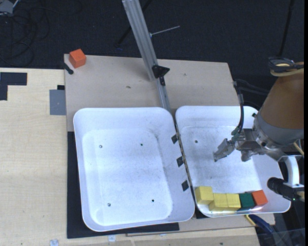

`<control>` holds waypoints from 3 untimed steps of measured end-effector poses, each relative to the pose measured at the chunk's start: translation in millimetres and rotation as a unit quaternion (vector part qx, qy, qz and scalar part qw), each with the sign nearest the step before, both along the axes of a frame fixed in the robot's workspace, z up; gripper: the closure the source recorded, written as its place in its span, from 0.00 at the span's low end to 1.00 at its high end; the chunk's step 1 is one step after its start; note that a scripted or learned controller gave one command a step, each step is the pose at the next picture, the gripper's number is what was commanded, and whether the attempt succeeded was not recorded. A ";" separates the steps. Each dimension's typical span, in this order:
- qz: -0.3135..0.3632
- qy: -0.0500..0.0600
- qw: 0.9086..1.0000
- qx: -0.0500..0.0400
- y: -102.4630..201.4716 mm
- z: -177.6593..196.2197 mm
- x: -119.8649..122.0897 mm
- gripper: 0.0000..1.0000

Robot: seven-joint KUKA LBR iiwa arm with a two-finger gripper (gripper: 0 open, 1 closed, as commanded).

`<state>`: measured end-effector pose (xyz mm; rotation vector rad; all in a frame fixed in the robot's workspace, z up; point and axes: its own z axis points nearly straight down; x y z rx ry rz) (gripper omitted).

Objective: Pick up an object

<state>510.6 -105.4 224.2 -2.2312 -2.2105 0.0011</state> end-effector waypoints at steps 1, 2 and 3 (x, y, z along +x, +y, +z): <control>0.005 -0.004 1.000 -0.001 28.7 224.8 29.9 0.00; 0.008 -0.004 1.000 -0.001 47.4 320.2 104.8 0.00; 0.008 0.001 1.000 0.000 35.3 314.5 152.3 0.00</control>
